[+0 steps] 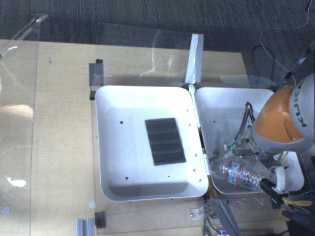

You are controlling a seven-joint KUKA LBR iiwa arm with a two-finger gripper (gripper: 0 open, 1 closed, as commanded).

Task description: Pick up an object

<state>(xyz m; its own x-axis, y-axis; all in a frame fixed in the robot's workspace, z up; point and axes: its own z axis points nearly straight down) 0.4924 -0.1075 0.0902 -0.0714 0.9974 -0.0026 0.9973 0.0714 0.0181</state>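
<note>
A clear plastic bottle [240, 175] with a coloured label lies on its side at the front of the right bin [221, 112]. My gripper [237, 150] hangs low in that bin under the arm's orange band [276, 118], just above and behind the bottle. From this angle I cannot make out whether it touches the bottle. In the middle of the left bin [113, 132] a black ribbed rectangular pad [165, 140] lies flat.
An upright clear divider [194, 58] stands behind the gap between the bins. Cables [246, 119] run down the arm into the right bin. Black brackets [96, 75] sit at the left bin's corners, on a wooden bench [54, 132].
</note>
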